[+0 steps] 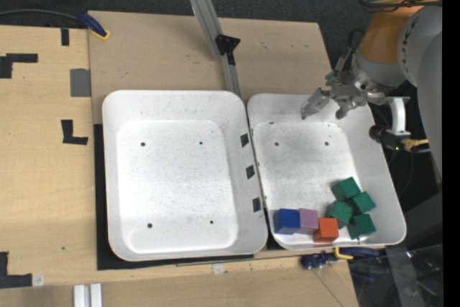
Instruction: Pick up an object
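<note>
Pincer (329, 106) hangs over the far rim of the right bin (374, 154), fingers splayed apart, nothing between them. I read it as released and unloaded.

The blocks sit well apart from it, bunched in the near corner of that bin.

Risk, as I judge it: the blocks are packed touching one another and close against the bin wall (little room for a finger on either side). A descent there could land a fingertip on a block top, or shove the cluster instead of closing around one piece.

Count:
- green blocks (352, 205): four, as best I can separate them
- blue block (288, 219): one
- lilac block (308, 219): one
- orange block (328, 228): one
- left bin (115, 111): one
</note>
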You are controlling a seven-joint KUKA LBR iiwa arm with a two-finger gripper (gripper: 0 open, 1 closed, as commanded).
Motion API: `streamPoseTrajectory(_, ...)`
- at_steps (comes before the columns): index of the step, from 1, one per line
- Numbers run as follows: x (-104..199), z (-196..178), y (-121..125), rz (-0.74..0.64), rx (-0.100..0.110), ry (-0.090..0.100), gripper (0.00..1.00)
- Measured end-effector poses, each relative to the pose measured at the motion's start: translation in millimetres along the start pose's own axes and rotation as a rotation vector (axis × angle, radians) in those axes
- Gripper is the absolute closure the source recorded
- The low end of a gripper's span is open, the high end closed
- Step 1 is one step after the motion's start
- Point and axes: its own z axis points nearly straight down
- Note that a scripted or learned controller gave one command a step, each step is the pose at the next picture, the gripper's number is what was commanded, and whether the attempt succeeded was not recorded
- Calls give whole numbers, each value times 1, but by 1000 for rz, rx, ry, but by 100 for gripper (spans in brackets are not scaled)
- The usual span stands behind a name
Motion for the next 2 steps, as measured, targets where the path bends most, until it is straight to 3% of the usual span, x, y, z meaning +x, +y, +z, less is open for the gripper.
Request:
streamPoseTrajectory(1,3,64,3,-2,2,1,0)
streamPoseTrajectory(2,4,62,2,-1,-4,-1,0)
